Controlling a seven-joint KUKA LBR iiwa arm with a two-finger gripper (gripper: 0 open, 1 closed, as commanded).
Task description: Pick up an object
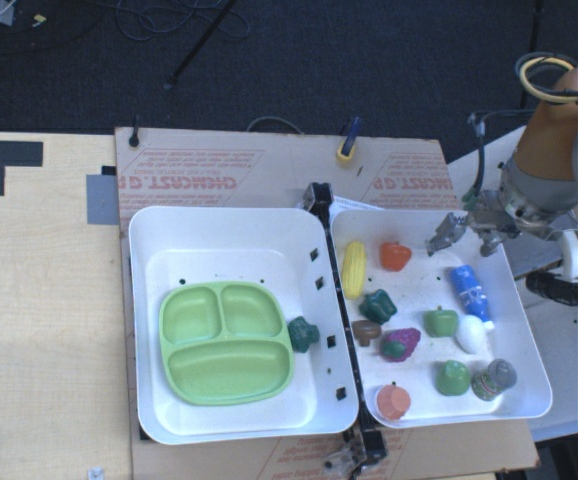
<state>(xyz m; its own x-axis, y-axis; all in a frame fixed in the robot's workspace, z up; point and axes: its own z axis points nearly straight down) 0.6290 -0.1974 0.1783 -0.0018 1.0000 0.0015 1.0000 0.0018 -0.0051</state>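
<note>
Camera view: the gripper (466, 234) of the grey arm (547, 158) hangs over the upper right of the right bin (529, 343), its two fingers spread wide with nothing between them. The objects it could pick lie scattered in that bin. Nearest to it, just below, a blue bottle with a white cap (469, 292) lies on its side, and a white egg-shaped piece (471, 335) touches its lower end. A red toy tomato (395, 256) sits to the gripper's left, apart from it, with a yellow corn cob (353, 268) lying lengthwise along the bin's left wall. Lower down come a dark green pepper-like toy (377, 305), a brown piece (366, 332), a purple toy (401, 344) and a green apple (441, 321). Along the bottom edge sit a salmon-pink round toy (393, 401), a second green toy (454, 377) and a grey mottled object (494, 378) (too blurred to name more closely).

The left bin (169, 238) holds a light green divided tray (227, 356) with three compartments; a dark green toy (302, 334) rests just beside its right edge. Both bins stand on printed cardboard (219, 176) laid over the pale wooden tabletop (39, 318).
</note>
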